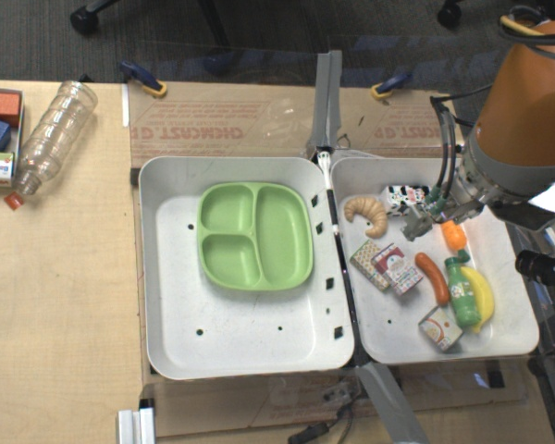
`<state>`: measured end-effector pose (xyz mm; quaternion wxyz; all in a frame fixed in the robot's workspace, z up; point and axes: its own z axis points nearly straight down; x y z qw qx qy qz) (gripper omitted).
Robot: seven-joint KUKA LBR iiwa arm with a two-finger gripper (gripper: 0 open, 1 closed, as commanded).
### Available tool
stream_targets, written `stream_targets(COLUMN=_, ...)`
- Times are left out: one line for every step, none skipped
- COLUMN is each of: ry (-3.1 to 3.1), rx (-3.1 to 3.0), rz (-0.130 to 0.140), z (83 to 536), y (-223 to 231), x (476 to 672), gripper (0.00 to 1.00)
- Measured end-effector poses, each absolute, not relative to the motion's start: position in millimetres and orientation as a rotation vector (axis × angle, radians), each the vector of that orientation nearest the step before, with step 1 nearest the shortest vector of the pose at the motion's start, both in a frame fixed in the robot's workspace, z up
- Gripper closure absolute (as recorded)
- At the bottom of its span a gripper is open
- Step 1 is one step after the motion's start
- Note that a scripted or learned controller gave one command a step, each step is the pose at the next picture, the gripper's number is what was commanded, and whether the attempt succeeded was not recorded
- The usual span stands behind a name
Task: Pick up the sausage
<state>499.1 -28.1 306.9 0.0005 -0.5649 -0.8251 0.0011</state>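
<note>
Red-orange sausage [433, 277] lies loose on right bin [523, 336] floor, slanted, between small carton [399, 269] and green bottle [461, 291]; banana [482, 296] beyond bottle. We note gripper [424, 216] up and left of sausage, apart from it, near croissant [367, 215] and black-and-white item [406, 195]; nothing seen between fingers, whose spread we cannot tell. Carrot [454, 237] beside gripper. Green divided plate [255, 237] in left bin [162, 276].

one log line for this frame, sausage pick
stage: approach | gripper: above right bin, up-left of sausage | sausage: lying in bin, not held
</note>
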Motion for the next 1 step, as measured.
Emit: stream_targets(ry=-2.780, rx=-1.466, rz=0.002, z=365.5, y=50.9, x=542.7, gripper=1.00)
